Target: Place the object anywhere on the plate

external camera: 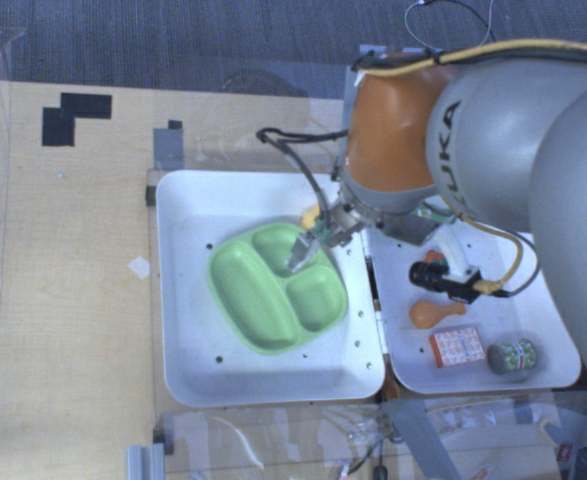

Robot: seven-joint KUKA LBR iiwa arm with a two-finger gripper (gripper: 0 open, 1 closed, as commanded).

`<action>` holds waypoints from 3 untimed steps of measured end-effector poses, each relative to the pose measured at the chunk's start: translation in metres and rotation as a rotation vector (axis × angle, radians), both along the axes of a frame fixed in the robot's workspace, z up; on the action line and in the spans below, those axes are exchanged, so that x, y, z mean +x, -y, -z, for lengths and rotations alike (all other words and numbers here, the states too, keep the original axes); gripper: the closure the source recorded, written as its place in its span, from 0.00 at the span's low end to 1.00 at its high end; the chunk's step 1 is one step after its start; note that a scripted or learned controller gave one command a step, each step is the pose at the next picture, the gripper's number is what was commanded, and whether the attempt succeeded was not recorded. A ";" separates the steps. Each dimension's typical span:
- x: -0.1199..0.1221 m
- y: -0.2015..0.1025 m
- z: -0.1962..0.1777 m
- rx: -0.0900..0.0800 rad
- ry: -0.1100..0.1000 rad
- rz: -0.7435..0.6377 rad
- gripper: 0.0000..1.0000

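Note:
A light green plate (273, 293) with three compartments lies in the left white bin (188, 368). My gripper (304, 250) hangs low over the plate's far right compartment, close to the dividing ridge. A small yellow bit (312, 211) shows just behind the gripper at the plate's far edge. I cannot tell what it is or whether it is held. The grey arm with its orange band (398, 133) reaches in from the right and covers the far part of the right bin.
The right white bin (553, 368) holds an orange pear-shaped thing (434, 313), a small red and white box (457, 348) and a grey-green ball (513, 356) along its near side. The wooden bench (63, 298) extends to the left.

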State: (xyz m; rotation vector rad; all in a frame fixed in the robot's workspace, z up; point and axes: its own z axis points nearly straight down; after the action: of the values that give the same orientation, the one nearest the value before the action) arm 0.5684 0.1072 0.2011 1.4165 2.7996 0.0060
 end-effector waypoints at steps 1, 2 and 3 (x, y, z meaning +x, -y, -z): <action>0.002 -0.001 -0.011 0.002 0.006 -0.003 1.00; 0.002 -0.001 -0.011 0.002 0.006 -0.002 0.00; 0.003 -0.001 -0.023 0.003 0.011 -0.004 1.00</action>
State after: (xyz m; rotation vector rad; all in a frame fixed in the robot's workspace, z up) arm 0.5717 0.1084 0.2240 1.4066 2.7947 0.0187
